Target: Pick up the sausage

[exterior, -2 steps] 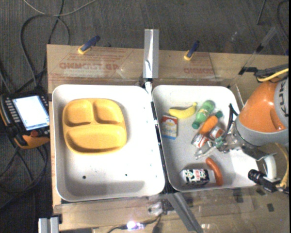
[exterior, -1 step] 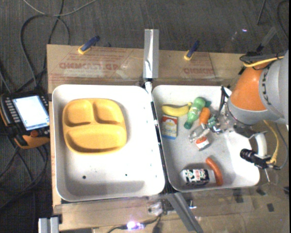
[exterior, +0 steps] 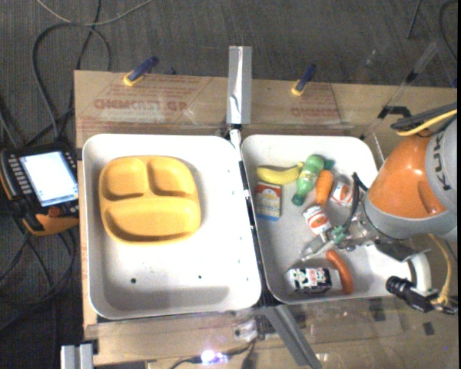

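Nearest, the sausage (exterior: 340, 270) lies by the front edge of the right bin (exterior: 369, 154), beside a dark can (exterior: 308, 278). Just behind it hangs the claw (exterior: 332, 238); whether it is clenched or released I cannot tell. Farther back sit a carrot (exterior: 323, 187), a green bottle (exterior: 308, 178) and a banana (exterior: 277, 174). The left bin (exterior: 169, 287) carries a yellow tray (exterior: 150, 198).

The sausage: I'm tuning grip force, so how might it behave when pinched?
The sausage looks smooth and rounded, so it may slip or roll. It looks like a toy, probably light. The dark packet beside it could get nudged.
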### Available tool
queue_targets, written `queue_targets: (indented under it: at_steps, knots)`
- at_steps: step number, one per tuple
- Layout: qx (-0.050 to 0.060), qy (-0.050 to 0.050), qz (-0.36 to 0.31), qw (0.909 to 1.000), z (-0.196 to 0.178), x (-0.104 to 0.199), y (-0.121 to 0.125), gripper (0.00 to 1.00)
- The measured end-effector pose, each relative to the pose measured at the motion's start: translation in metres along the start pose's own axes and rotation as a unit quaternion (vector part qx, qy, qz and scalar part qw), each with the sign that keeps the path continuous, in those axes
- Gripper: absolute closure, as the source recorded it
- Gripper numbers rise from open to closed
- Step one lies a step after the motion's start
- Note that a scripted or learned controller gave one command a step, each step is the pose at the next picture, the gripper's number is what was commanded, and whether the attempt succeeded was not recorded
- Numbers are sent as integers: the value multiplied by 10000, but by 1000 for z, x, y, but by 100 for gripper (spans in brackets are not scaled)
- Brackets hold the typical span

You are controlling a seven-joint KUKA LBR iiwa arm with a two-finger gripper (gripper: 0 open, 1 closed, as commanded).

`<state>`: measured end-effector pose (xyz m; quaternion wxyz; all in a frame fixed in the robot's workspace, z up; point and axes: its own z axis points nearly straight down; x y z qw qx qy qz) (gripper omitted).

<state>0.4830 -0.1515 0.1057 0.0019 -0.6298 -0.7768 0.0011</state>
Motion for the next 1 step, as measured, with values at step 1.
queue_targets:
  at_steps: [1]
  knots:
    - [-13, -3, -931, 9957, -77, 55, 28, 0]
